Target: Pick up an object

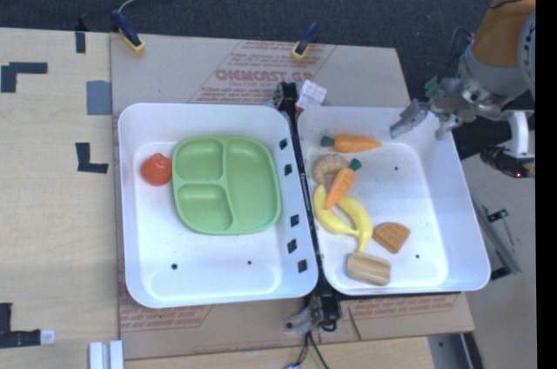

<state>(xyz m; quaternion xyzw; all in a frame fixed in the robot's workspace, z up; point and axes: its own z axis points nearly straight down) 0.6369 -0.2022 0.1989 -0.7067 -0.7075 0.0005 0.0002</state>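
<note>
Cardboard-topped bench (261, 71) | end effector (424, 119) open above right bin (452, 211) corner

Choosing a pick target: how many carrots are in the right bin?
2. One carrot lies near the far wall; the other carrot leans across the banana, mid-bin.

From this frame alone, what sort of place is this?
Probably a robot lab bench for grasping trials: two white bins taped onto cardboard, toy food such as a carrot, and the gripper at the side.
</note>
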